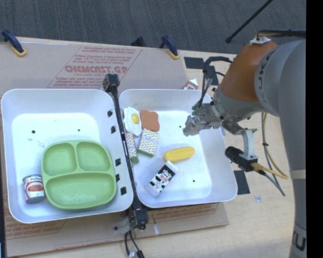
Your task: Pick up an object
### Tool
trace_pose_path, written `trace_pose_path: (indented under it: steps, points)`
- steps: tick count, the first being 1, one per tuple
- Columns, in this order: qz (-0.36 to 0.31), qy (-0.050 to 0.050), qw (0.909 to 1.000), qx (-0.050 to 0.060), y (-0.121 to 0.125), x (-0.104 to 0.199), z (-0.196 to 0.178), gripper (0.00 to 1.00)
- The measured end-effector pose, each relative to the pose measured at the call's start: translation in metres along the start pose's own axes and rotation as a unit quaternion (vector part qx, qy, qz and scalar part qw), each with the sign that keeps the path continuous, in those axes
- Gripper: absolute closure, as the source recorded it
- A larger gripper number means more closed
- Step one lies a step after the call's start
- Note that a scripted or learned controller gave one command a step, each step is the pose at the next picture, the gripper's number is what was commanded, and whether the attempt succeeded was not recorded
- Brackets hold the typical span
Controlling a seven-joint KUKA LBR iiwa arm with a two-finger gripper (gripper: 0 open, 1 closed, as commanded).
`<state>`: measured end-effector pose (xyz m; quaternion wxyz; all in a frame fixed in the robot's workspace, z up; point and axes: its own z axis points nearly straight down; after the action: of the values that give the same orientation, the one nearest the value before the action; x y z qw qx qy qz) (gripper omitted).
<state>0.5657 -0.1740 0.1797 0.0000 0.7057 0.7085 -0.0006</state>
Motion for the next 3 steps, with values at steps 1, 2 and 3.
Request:
trace_pose_path:
  steps: [1,2,3]
  points:
    - [0.0,0.0,1.0,0.0,0.0,0.001,0.0,0.0]
    - [-0.001,0.001,1.0,0.002,0.028,-0.025,0.089,0.0]
    - [-0.002,0.001,1.0,0.002,-0.064,0.0,0.089,0.0]
